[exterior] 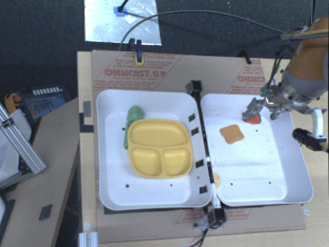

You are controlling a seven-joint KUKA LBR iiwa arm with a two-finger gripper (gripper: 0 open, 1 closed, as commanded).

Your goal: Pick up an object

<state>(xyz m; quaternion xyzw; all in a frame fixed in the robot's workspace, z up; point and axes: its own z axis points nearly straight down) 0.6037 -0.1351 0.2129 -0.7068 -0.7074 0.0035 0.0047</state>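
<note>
I count two white bins [154, 202] — left one holding one yellow divided tray [158, 147] and one green object [132, 118] at its ten o'clock — right one holding one orange piece [232, 134] and one red piece [252, 119].

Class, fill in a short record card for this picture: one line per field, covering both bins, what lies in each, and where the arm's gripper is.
left bin: holds a yellow divided tray with a green object partly tucked beside it at the upper left
right bin: holds an orange flat piece and a small red object
gripper: over the right bin's upper part, right by the small red object
grip: cannot tell whether anything is held
arm: reaches in from the right of the view
</note>
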